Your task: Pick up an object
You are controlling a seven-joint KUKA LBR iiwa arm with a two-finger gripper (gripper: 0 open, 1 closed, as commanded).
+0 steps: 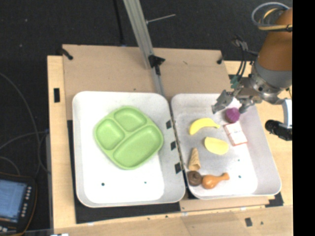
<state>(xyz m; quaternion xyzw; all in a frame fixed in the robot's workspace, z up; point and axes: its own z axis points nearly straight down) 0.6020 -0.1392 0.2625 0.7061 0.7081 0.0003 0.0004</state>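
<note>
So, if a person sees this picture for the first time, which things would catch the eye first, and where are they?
Probably the green divided plate, which lies alone in the left bin. Next, the cluster of small items in the right bin: a yellow banana, a purple object and an orange pear-shaped piece. The arm's pincer hangs with open fingers at that bin's far edge, just beside the purple object.

One fixed camera, high above the bench (197, 58), looking down at a slant, far enough to take in both bins, left bin (88, 181) and right bin (261, 181) side by side, arm (275, 53) entering at right
</note>
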